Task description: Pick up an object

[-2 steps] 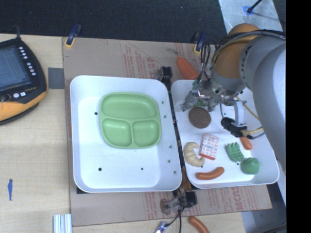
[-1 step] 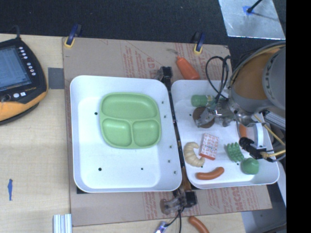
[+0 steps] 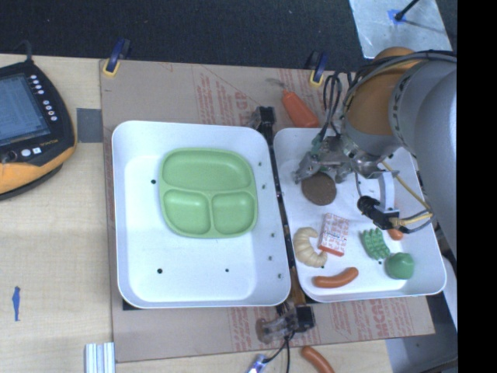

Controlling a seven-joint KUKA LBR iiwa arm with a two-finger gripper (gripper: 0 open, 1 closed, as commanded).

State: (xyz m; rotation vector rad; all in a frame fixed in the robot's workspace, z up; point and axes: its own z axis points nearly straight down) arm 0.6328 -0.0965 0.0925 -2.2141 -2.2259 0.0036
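Brown disc just under claw.

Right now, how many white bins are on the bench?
2: the left bin holds a green divided plate; the right bin holds small toy foods, with the arm over its far end.

Glossy plastic bins — matt green tray, wooden bench.

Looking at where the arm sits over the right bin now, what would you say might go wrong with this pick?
The gripper hangs over the brown round piece close to the right bin wall, so it might clip the rim. The croissant, small red-and-white packet and sausage lie close together, so a grasp there could catch two or push one away.
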